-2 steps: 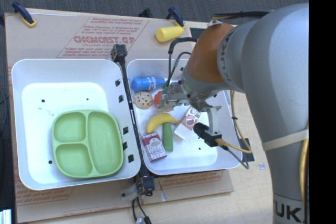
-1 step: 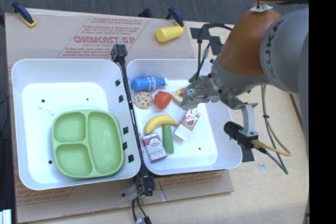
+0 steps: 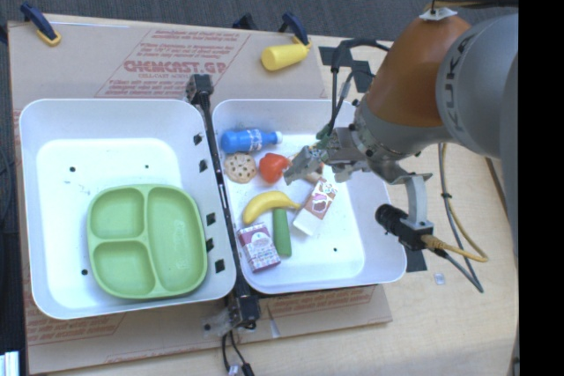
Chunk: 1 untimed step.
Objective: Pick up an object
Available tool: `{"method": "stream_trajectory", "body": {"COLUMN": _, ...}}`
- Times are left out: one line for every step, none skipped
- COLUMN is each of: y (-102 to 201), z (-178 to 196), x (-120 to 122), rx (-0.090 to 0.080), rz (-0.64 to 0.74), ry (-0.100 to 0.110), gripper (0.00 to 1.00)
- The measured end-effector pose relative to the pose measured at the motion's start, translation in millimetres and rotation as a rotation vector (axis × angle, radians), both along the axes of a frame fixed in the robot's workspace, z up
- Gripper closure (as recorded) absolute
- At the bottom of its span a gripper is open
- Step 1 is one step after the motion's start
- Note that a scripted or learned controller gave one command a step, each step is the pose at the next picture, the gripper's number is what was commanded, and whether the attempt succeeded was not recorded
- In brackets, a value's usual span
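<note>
The right bin (image 3: 374, 255) holds a blue bottle (image 3: 248, 139), a round cookie (image 3: 239, 167), a red pepper-like toy (image 3: 274, 165), a yellow banana (image 3: 269, 205), a green stick (image 3: 281, 232), a maroon packet (image 3: 259, 246) and a small white carton (image 3: 315, 207). My gripper (image 3: 308, 165) hangs over the middle of this bin, just right of the red toy and above the carton. Its fingers look spread, with nothing seen between them.
The left bin (image 3: 53, 154) carries a green divided plate (image 3: 145, 240). A yellow object (image 3: 284, 56) lies on the cardboard behind the bins. Blue clamps (image 3: 40, 22) hold the cardboard's back edge. The arm's grey and orange body (image 3: 432, 84) overhangs the right bin's right side, with cables (image 3: 458, 233) trailing.
</note>
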<state>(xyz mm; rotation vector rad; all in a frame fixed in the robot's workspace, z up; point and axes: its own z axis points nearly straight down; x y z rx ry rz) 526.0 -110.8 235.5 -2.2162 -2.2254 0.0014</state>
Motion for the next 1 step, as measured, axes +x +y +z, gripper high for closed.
{"method": "stream_trajectory", "body": {"y": -13.9, "z": -123.8, "x": -23.2, "rx": -0.007, "rz": 0.004, "ry": -0.021, "gripper": 0.00}}
